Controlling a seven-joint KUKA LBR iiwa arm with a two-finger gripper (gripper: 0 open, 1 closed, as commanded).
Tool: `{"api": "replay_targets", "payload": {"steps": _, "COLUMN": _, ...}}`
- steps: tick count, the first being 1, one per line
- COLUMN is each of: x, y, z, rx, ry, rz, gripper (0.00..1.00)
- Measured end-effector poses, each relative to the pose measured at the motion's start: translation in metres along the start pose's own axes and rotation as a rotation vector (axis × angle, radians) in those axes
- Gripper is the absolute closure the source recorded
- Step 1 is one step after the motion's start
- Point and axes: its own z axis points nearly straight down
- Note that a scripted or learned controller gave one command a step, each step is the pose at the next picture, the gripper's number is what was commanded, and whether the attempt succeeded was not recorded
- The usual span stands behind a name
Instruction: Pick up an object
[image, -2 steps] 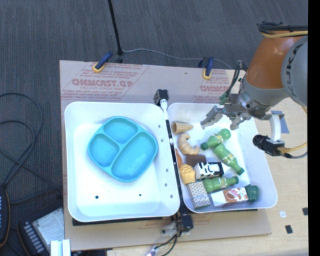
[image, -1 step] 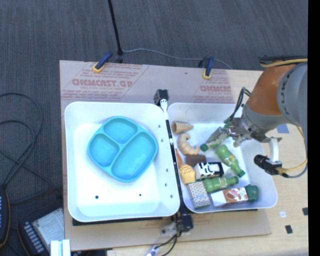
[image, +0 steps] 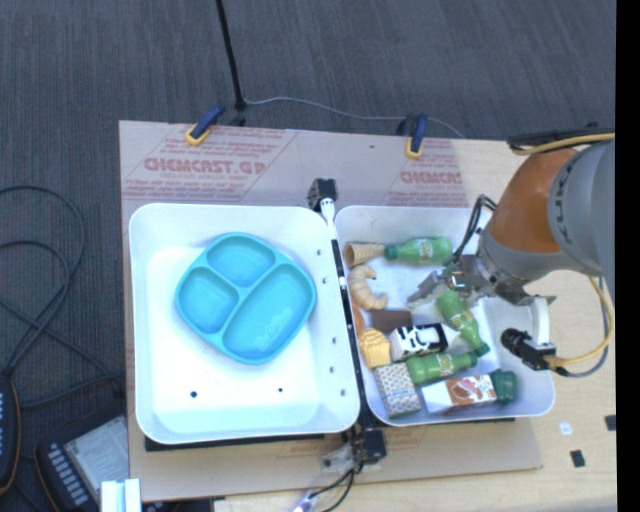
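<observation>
The arm (image: 545, 215) reaches in from the right and its gripper (image: 447, 283) hangs low over the right bin (image: 535, 400), probably because all the small things are there. Whether the jaws are apart or together I cannot tell; the wrist and dark parts cover them.

The right bin is crowded. A green bottle (image: 420, 249) lies near the far wall, a second bottle (image: 457, 318) lies directly under the gripper, and a third (image: 440, 366) lies lower. Beside them are a croissant (image: 367, 291), a cone (image: 362, 253), a black-and-white carton (image: 420, 339), a yellow piece (image: 375, 348), a checked block (image: 397, 389) and a red-and-white box (image: 462, 391). In my judgement the second bottle is the most likely target, as the gripper is nearest to it.

The left bin (image: 150, 300) holds a blue plate (image: 245, 297) with three compartments, well apart from the gripper.

The second bottle is partly covered, so contact cannot be confirmed. The surface (image: 330, 160) is cardboard held by clamps (image: 205, 124).
</observation>
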Motion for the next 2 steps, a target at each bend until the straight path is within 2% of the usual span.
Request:
{"api": "replay_targets", "payload": {"steps": 1, "x": -0.001, "y": 0.001, "z": -0.011, "rx": -0.003, "ry": -0.002, "rz": 0.0, "gripper": 1.0}}
{"api": "replay_targets", "payload": {"steps": 2, "x": 0.037, "y": 0.016, "z": -0.111, "rx": 0.006, "ry": 0.002, "rz": 0.0, "gripper": 1.0}}
